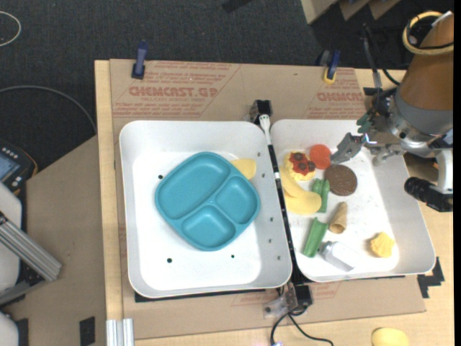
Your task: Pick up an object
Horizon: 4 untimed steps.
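The desk (216,85) is topped with a brown cardboard sheet printed in red, pinned at its far edge by two blue clamps (139,60). Around it lies dark carpet, with a thin cable looping on the floor at the far left and grey equipment cut off by the left edge.

Two white bins sit side by side, and the landmark here is the blue tray (207,200) (three compartments, set at an angle) in the left bin (144,258). A pale yellow piece (245,167) peeks out from behind the tray's far right corner, mostly hidden.

Right of the tray, the right bin (403,215) holds a cluster: a red tomato (319,154), a brown disc (341,180), bananas (297,193), a green pod (315,235), a small cone (338,218), a grey piece (335,255) hard to identify, and a yellow lump (382,245) farthest right.

The gripper (353,146) hangs over the right bin's far side, just beyond the disc and beside the tomato. Its jaws are too dark and blurred to judge; I cannot tell their gap, and nothing is seen between them. The arm's upper part is cut off at the right.
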Each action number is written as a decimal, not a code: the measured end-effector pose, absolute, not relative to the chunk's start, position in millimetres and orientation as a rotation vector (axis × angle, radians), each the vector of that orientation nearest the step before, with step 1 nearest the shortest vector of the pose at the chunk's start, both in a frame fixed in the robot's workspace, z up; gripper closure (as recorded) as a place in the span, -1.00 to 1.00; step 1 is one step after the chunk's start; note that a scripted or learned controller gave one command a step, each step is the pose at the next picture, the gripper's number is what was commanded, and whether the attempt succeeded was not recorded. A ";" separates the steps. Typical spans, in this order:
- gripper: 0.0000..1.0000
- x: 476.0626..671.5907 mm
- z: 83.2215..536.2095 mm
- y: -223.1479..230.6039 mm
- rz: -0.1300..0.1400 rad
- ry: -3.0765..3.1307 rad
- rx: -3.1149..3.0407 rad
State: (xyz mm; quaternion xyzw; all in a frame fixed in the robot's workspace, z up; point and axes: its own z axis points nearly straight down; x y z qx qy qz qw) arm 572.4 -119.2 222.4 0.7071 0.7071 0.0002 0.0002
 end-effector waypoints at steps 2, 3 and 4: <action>-1.00 567.0 87.1 -167.7 0.007 2.215 2.221; 1.00 569.0 100.3 -165.6 0.014 2.213 2.215; 1.00 568.9 109.8 -165.6 0.014 2.211 2.215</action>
